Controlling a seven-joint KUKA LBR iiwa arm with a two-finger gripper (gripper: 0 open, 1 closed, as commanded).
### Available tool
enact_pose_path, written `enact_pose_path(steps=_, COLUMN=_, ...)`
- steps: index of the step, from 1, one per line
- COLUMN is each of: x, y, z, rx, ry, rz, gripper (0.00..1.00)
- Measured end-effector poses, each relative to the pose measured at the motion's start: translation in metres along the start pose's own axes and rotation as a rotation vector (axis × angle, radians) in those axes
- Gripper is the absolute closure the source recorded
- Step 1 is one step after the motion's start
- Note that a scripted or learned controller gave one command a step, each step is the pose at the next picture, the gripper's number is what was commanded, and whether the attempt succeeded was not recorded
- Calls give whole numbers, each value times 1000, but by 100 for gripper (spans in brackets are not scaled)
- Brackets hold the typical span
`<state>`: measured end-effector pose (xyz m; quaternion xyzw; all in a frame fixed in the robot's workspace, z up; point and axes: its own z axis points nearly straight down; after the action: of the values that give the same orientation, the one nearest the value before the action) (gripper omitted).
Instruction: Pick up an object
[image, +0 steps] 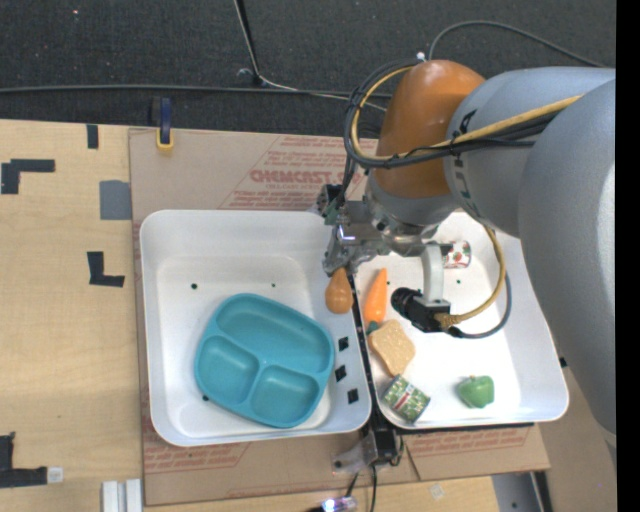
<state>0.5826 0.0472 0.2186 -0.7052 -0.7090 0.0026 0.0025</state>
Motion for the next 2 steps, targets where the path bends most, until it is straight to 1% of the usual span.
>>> enact_pose_path(steps=1, x=52, y=-9, z=-13, rx=-3, ry=1, rz=-2, gripper=100)
enact_pose_path(steps=2, x=52, y=-10, z=8, rx=1, ry=-3, rz=4, gripper=100)
